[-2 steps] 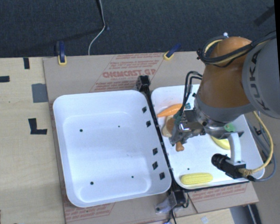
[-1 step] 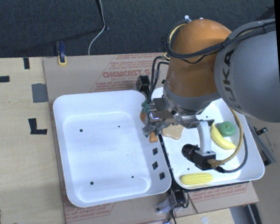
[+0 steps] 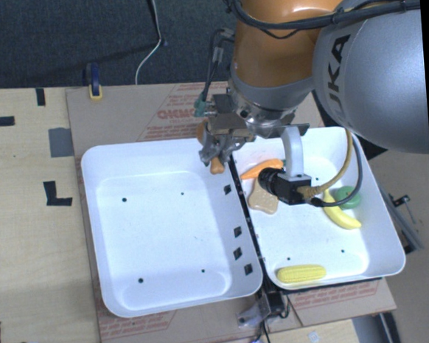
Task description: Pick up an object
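Observation:
My gripper [image 3: 215,157] hangs over the back end of the ridge between the two white bins, below the grey and orange wrist. A small orange-brown piece [image 3: 216,166] sits pinched at its tips, and the gripper is shut on it. In the right bin [image 3: 377,261] lie an orange carrot [image 3: 261,168], a tan bread slice [image 3: 263,201], a yellow banana [image 3: 342,217], a green item [image 3: 346,196] and a corn cob [image 3: 302,273]. The arm hides part of the right bin's back.
The left bin [image 3: 103,213] stands beside the right one on a cardboard sheet [image 3: 121,115]. A black cable connector with a yellow hose [image 3: 293,189] dangles from the wrist over the right bin's middle. Black clips run along the ridge between the bins.

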Motion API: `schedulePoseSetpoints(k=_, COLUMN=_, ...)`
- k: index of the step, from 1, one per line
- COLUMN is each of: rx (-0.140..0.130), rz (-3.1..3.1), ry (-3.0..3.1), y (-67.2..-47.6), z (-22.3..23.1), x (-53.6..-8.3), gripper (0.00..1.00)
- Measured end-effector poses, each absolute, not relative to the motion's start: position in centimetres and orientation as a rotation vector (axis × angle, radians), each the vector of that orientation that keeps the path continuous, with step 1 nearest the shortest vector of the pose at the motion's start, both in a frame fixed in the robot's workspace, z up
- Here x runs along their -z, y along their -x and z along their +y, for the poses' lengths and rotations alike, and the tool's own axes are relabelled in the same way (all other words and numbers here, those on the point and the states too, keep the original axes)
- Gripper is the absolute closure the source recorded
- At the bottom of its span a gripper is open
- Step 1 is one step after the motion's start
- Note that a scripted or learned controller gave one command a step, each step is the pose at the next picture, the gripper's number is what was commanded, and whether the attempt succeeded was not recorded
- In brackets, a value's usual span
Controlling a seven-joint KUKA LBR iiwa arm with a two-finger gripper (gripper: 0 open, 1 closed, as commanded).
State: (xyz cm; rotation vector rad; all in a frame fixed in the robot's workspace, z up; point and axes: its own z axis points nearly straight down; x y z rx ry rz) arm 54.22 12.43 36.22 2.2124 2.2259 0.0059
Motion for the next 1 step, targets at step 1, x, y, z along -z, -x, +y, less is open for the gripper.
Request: schedulePoseSetpoints(k=1, rx=0.012, rz=2.226, ry=-2.219, y=-54.00, z=12.18, x=-36.71, gripper=1.00)
